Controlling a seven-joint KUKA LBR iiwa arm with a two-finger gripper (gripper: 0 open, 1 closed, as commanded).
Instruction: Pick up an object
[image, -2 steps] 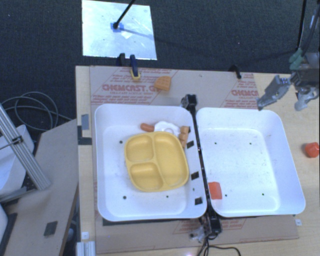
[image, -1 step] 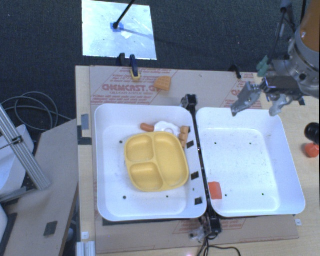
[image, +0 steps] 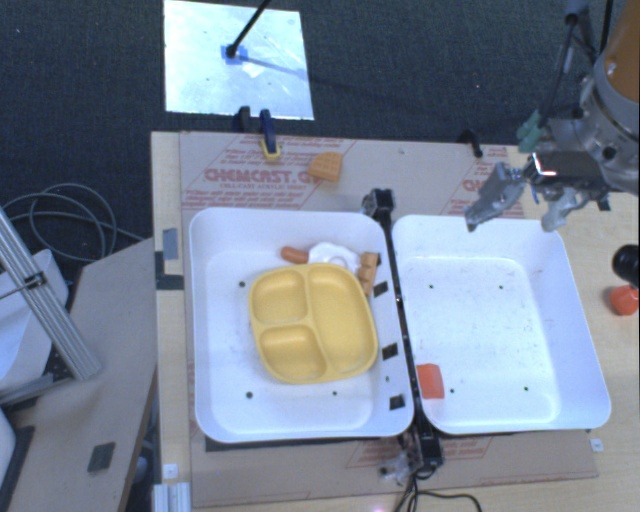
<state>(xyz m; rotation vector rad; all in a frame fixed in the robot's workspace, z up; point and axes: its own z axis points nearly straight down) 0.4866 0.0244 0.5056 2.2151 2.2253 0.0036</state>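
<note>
The nearest candidate to grab is the small orange block (image: 430, 380), lying alone in the right bin (image: 560, 330) near its front left corner, just beside the divider between the bins. In the left bin (image: 215, 300) a yellow divided plate (image: 310, 325) sits in the middle, with an orange sausage-shaped piece (image: 294, 255), a white item (image: 332, 256) and a small tan piece (image: 368, 268) clustered at its far edge — crowded, so probably harder to take cleanly. A waffle-like toy (image: 325, 166) rests on the counter (image: 420, 170) behind the bins. The pincer (image: 522, 200) hangs above the right bin's far rim, fingers spread apart with nothing between them — well apart from the block, so I judge the reach has not started
</note>
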